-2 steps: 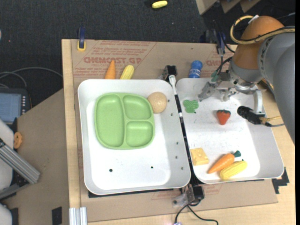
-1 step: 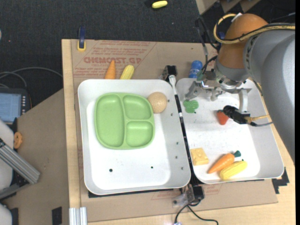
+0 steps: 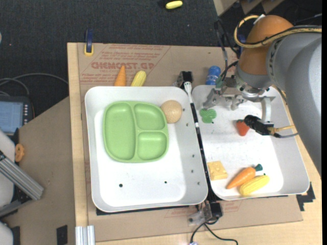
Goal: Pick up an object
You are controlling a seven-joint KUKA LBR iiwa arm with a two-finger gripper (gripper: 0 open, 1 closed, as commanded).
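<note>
I'm reaching in from the right, my grey arm with its orange band point(image 3: 263, 40) hanging over the far end of the right bin point(image 3: 286, 185). My fingers point(image 3: 225, 100) sit low by the bin's back left corner, and I cannot tell whether they are wide or narrow from up here. Just below them, a small green object point(image 3: 208, 116) lies on the bin floor, near them but not between them. A little to its right is a red piece point(image 3: 242, 128) beside a black part of my wrist gear. Down at the near end lie a yellow cheese block point(image 3: 217, 170), a carrot point(image 3: 241, 176) and a yellow banana-like piece point(image 3: 254, 185), touching each other. In the left bin point(image 3: 143, 193), a green divided plate point(image 3: 136, 131) sits with a tan round ball point(image 3: 171, 111) at its upper right corner. On the table point(image 3: 127, 60) behind the bins lie an orange cone and a corn cob.
</note>
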